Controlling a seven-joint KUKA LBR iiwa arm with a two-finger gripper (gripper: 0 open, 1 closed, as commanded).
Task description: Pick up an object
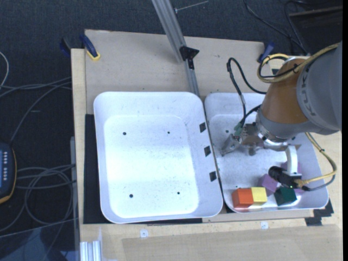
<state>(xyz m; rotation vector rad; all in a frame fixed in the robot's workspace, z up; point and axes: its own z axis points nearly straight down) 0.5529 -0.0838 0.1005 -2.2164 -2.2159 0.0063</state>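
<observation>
My arm point(304, 94) reaches over the right bin point(223, 121); I cannot tell the gripper's point(239, 143) state. Orange block point(243, 197), yellow block point(258, 194), purple block point(270, 181) and green block point(285, 196) cluster at its near edge. Left bin point(103, 145) adjoins.

I see two white bins point(147, 105) speckled with dark dots, plus orange point(243, 197), yellow point(259, 194), purple point(270, 181) and green blocks point(285, 197) in the right one.
</observation>
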